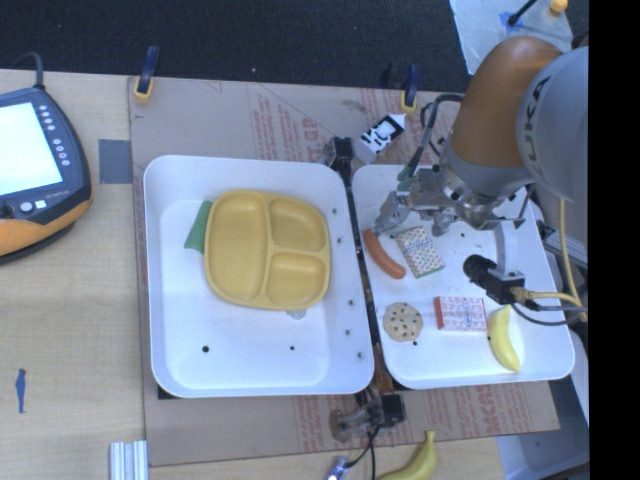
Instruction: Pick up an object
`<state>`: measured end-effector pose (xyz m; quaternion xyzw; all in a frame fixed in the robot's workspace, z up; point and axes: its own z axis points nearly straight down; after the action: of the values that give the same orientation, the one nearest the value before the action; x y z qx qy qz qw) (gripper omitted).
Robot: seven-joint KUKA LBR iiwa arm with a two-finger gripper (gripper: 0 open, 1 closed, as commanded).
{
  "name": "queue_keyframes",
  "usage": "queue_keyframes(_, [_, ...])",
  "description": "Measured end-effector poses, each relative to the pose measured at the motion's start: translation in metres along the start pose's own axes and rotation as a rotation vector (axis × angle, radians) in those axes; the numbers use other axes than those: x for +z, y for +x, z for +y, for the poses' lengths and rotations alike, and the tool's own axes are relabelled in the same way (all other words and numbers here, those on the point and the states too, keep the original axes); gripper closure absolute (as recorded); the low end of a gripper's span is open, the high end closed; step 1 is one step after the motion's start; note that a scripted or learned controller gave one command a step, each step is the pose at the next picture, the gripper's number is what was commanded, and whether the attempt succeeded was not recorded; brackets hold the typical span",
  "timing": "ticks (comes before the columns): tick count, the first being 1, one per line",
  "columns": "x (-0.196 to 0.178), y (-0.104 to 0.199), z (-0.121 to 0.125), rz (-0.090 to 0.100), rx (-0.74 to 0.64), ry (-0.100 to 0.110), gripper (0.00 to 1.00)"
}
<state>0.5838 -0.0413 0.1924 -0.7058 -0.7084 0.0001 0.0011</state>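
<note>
The right bin (560,368) holds a red sausage (384,254), a small checked packet (419,251), a round speckled cookie (403,321), a red and white packet (461,314) and a yellow banana (505,340). My gripper (412,220) hangs over the bin's far left part, just above the checked packet and beside the sausage's upper end. Its two fingers stand apart, open, with nothing between them. The grey and orange arm covers the far right part of this bin.
The left bin (170,358) holds a yellow divided plate (267,247) lying over a green object (197,228). A teach pendant (35,173) rests at the bench's left edge. A second banana (418,460) lies outside the bins at the front.
</note>
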Motion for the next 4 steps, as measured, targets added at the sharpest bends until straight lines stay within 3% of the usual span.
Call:
queue_keyframes(1, [0.059, -0.067, 0.042, -0.001, 0.003, 0.001, 0.0])
queue_keyframes(2, [0.101, -0.056, 0.038, -0.001, -0.001, 0.003, 0.0])
queue_keyframes(3, [0.101, -0.058, 0.027, -0.001, 0.0, 0.003, 0.0])
queue_keyframes(4, [0.09, -0.058, 0.027, -0.001, -0.002, 0.005, 1.0])
